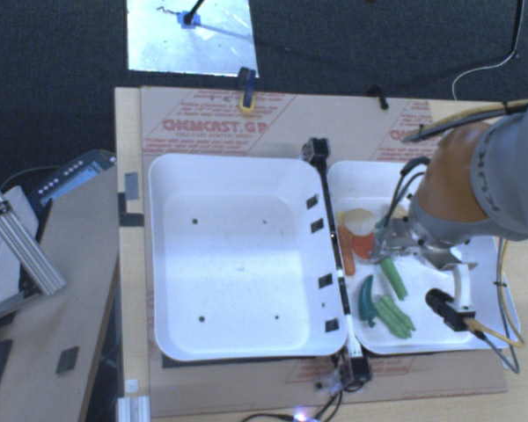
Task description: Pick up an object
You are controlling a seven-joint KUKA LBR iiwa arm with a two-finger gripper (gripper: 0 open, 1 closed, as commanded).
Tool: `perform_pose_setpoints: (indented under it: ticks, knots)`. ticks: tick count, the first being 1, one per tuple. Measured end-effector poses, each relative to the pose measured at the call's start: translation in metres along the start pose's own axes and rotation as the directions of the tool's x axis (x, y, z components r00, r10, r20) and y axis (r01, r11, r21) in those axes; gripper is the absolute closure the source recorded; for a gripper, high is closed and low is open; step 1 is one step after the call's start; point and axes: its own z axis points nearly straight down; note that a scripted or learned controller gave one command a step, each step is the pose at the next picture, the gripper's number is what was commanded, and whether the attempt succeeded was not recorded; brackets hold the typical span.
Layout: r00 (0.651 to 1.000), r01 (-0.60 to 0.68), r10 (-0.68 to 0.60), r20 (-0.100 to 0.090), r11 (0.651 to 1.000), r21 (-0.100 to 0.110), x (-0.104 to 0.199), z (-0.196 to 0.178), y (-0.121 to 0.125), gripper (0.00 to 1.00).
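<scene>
left bin (238, 341) wide open; right bin (422, 343) crowded near divider, arm (475, 187) low over it, gripper (389, 246) fingers — can't tell

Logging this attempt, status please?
Gripper low in right bin, grasp hidden. Green pieces and orange item lying loose beside it. Left bin bare.

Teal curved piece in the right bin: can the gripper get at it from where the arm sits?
Probably yes. The teal curved piece lies uncovered beside the green pieces, just below the gripper; the close green pieces could crowd a grasp.
</scene>
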Motion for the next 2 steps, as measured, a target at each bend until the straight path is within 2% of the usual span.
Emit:
perform_pose_setpoints:
  ticks: [1, 2]
  knots:
    - [1.000, 0.012, -0.012, -0.007, 1.000, -0.010, 0.0585, -0.1170, 0.0763, 1.00]
    - [1.000, 0.004, -0.004, -0.005, 1.000, 0.006, 0.0535, -0.1091, 0.0709, 0.00]
